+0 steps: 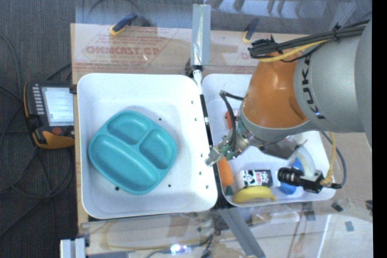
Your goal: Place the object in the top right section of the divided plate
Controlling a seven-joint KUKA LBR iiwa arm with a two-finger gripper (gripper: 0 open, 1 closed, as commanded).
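A teal divided plate (pixel 133 151) with three sections lies in the left bin (pixel 103 90). My gripper (pixel 216 154) hangs low over the left edge of the right bin (pixel 314 139), beside the wall between the two bins. Just below it lies an orange carrot-shaped object (pixel 225 174). The arm's orange band and grey body hide much of the right bin's upper part. I see nothing between the plate and the gripper.
Along the right bin's front edge lie a yellow banana (pixel 254 194), a small black-and-white carton (pixel 254 178), a black bottle (pixel 297 177), a blue item (pixel 289 188) and a white item (pixel 304 161). A handheld device (pixel 49 115) sits left of the bins.
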